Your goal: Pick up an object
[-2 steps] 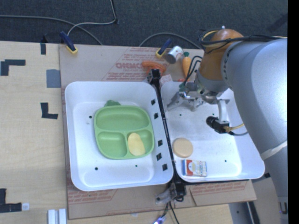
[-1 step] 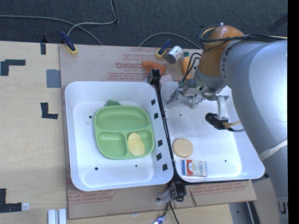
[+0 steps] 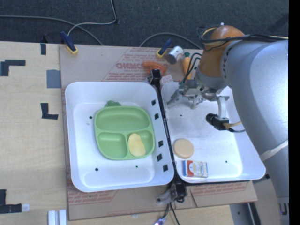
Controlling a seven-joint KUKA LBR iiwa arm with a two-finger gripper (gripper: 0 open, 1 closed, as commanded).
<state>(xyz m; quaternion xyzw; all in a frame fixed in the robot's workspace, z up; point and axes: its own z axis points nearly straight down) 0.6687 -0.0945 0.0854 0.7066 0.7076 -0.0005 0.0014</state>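
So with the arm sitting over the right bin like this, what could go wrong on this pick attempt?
1. The gripper is at the far end of the right bin, well away from the round tan disc and the small carton, so closing here would likely catch nothing.
2. It hangs close to the divider between the bins, so a sideways move could clip it.
3. The carton lies flat near the bin's front rim, probably awkward to grasp.

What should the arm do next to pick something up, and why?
Probably swing toward the round biscuit and come down over it. The gripper sits at the far end of the right bin, with nothing beneath it, while the biscuit lies apart from the small packet.
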